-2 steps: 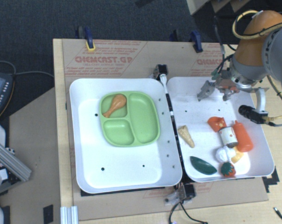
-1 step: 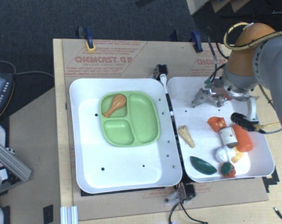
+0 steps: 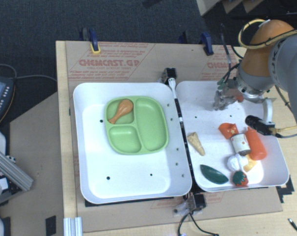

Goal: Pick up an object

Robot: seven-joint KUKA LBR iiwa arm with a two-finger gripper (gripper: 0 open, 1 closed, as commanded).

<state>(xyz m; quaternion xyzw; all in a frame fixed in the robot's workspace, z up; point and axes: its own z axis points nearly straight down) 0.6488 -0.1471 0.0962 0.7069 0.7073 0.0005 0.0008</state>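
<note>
Over the far part of the right-hand shallow white bin [image 3: 207,90] you would have found the two-finger gripper [image 3: 223,102], hanging from the grey arm with its orange band [image 3: 266,48] that reached in from the right. Whether the claw was open or closed could not be told from this slanted view, and nothing showed between it and the bin floor. You had your choice of objects farther toward the near side of that same bin: a pale tan wedge-shaped piece [image 3: 196,143] lay close to the wall shared with the other bin, well apart from the gripper; a dark green oval leaf-like item [image 3: 213,174] sat near the front rim; a small orange-red crumpled piece [image 3: 228,129] lay toward the right, just beside a little white-and-brown cylinder [image 3: 240,143] and a long orange carrot-shaped toy [image 3: 256,143]. Below those you could make out a white rounded item [image 3: 234,162], a bit of yellow, and a small red strawberry-like toy [image 3: 240,179] clustered close together near the front corner. Across the divide, the left-hand white bin [image 3: 89,176] held a light green three-compartment plastic tray [image 3: 153,127], and in its upper left compartment rested a tan drumstick-shaped toy [image 3: 121,110], lying tilted.
</note>
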